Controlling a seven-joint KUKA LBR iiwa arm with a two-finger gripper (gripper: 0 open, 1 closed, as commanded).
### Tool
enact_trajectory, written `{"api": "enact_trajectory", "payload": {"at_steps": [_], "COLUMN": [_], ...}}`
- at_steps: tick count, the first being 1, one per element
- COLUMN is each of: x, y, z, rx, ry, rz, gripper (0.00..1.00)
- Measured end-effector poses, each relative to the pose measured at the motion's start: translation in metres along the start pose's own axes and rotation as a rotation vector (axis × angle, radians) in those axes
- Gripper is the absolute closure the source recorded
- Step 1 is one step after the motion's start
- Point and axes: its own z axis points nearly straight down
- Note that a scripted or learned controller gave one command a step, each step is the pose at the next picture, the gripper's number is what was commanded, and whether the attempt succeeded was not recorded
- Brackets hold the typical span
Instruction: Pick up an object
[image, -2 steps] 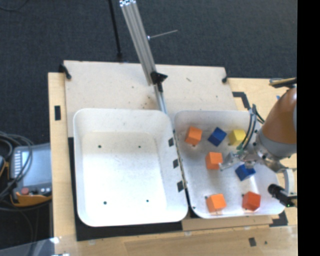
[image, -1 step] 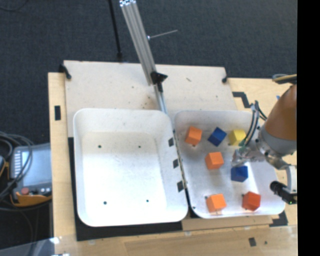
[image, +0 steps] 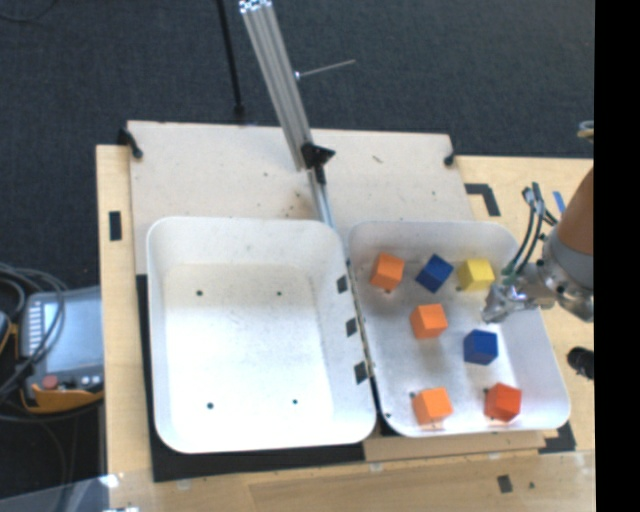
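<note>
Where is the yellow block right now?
The yellow block sits in the right bin, near its far edge, just right of a blue block. The pincer is close by, just in front of it.

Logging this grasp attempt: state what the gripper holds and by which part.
Nothing is visibly held. The gripper hangs over the right bin, between the yellow block and a blue block.

A grey handheld controller (image: 62, 345) with cables lies left of the bench (image: 115, 300).
</note>
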Motion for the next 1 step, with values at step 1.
{"api": "enact_trajectory", "payload": {"at_steps": [1], "x": [0.0006], "y": [0.008], "z": [-0.0618], "rx": [-0.001], "ry": [0.0], "rz": [-0.013], "gripper": [1.0]}}
